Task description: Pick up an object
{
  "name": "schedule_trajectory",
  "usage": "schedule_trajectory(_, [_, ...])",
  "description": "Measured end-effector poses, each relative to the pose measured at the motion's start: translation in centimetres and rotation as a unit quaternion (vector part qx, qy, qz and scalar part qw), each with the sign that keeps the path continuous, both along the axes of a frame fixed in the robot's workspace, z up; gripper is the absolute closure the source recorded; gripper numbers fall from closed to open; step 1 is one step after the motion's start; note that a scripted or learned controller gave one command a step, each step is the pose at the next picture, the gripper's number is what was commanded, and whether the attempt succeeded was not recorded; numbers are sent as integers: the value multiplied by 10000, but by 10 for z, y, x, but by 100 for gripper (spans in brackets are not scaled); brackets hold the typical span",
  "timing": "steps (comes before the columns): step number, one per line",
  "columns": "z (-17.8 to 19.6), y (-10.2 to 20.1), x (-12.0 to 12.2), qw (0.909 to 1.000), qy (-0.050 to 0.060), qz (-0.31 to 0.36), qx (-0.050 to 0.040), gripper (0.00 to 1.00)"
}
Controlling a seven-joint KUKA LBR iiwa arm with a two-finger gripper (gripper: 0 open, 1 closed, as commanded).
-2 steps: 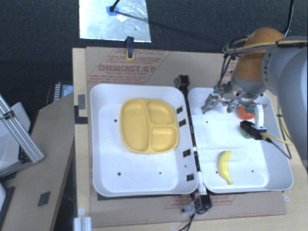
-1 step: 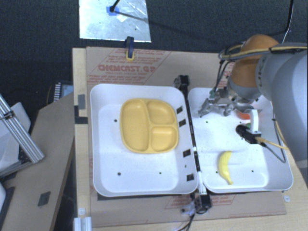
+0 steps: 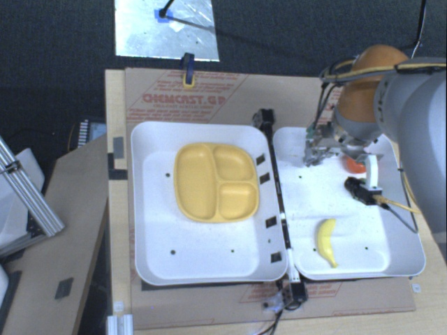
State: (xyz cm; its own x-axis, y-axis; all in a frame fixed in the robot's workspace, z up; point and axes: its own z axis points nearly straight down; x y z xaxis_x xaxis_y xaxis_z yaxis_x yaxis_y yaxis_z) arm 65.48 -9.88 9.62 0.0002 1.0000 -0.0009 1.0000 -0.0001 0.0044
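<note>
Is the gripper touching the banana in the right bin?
Apart. The camera view shows bare white bin floor between the gripper and the banana, which lies near the right bin's front.

My bench [image 3: 115, 117] carries a printed cardboard sheet [image 3: 185, 96] (red lettering along its far edge), and on that sheet sit two shallow white bins side by side, the left bin [image 3: 150, 257] touching the right bin [image 3: 391, 260] along a black-clipped seam.

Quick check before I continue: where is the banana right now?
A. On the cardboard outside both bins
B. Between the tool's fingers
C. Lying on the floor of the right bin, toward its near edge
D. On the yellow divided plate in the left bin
C: the banana lies on the right bin floor near its front edge, apart from the tool farther back.
</note>
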Motion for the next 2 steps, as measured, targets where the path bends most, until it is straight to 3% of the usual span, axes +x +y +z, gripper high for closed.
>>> schedule_trajectory(2, [109, -2, 6, 10000, -18, 21, -3, 100])
